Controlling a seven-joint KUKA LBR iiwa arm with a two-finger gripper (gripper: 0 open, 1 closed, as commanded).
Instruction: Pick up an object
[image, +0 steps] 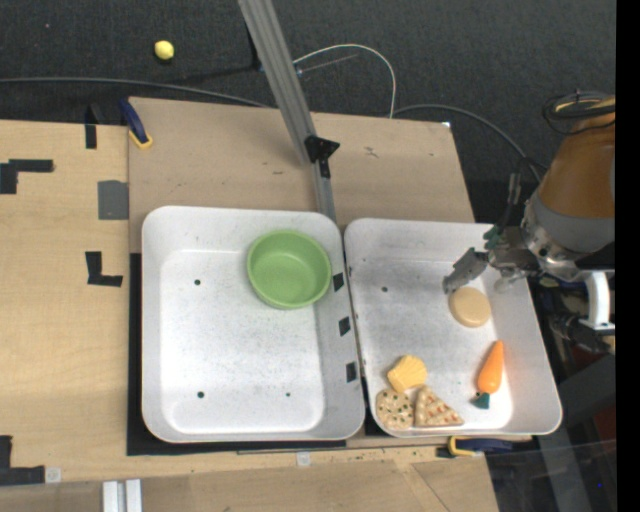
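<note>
My gripper hangs over the upper right part of the right bin, its two fingers spread open with nothing between them. Just below the fingertips lies a pale beige round piece, apart from them. An orange carrot rests near the bin's right wall. At the bin's front edge sit a yellow cheese chunk, a round waffle-like cracker and a triangular cracker slice. In the left bin, a green bowl stands upright near the back right corner.
A slanted grey metal pole comes down to the ridge between the bins. Cables loop behind the right bin. A blue-and-yellow clamp sits at the board's back left, and a yellow ball lies on the dark floor.
</note>
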